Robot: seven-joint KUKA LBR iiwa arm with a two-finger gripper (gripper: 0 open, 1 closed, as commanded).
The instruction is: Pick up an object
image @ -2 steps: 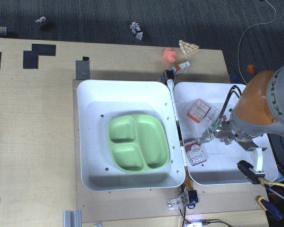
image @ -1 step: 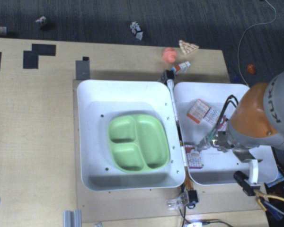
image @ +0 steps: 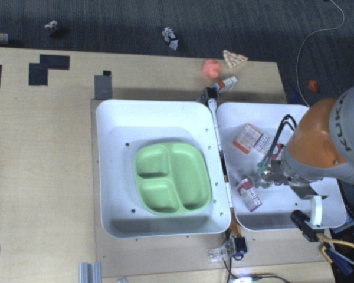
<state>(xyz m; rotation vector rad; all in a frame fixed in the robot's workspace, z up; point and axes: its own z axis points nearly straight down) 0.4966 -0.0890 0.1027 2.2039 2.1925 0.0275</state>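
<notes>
The right bin (image: 330, 214) holds a red and white packet (image: 248, 138) near its back left and a small red and white wrapped item (image: 248, 194) near its front left. My gripper (image: 266, 173) is low in this bin, between the two items and just right of them. A small greenish thing sits at its tip, too blurred to identify. The grey arm with its orange band (image: 316, 141) covers the bin's right half.
The left bin (image: 115, 158) carries a green divided plate (image: 172, 177). Behind the bins lie a pink ball (image: 211, 69), a pizza-slice toy (image: 235, 58) and a small bottle (image: 225, 85). Cables run along the right bin's front edge.
</notes>
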